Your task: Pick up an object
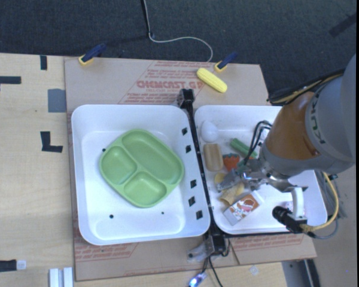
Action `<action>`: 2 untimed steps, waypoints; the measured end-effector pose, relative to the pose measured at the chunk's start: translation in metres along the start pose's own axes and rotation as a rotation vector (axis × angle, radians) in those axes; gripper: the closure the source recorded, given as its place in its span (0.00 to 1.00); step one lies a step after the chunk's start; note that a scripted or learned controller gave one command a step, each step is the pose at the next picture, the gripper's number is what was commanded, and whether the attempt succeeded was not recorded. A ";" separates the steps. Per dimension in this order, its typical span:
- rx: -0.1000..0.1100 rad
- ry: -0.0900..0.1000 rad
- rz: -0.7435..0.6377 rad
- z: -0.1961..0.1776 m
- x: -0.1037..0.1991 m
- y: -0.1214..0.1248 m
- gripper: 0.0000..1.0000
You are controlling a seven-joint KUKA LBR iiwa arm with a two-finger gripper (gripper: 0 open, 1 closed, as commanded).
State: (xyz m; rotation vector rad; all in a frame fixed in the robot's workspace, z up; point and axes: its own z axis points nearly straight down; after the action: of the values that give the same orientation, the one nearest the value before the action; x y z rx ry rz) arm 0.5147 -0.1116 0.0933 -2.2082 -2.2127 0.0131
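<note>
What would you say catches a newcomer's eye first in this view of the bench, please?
Most likely the light green plastic divided tray, lying alone in the left white bin. Next comes the big grey arm with its orange band, reaching from the right over the right white bin, its hand low among a cluster of small items there. A yellow corn-shaped toy lies on the cardboard behind the bins.

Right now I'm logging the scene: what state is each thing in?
Green tray: flat, right side up, in left bin.
Corn: on cardboard behind the bins.
White ball: in right bin, far-left corner.
Red-and-white packet: lying flat, near edge.
Claw: down among the right bin's pile.
</note>
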 end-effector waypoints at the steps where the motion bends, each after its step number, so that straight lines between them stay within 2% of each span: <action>1: -0.020 -0.002 -0.006 -0.094 0.068 -0.032 0.00; 2: -0.016 -0.003 -0.006 -0.090 0.121 -0.003 0.00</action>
State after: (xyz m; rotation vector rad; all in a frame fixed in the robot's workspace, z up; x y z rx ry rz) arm 0.5131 0.0089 0.1836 -2.2114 -2.2282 -0.0009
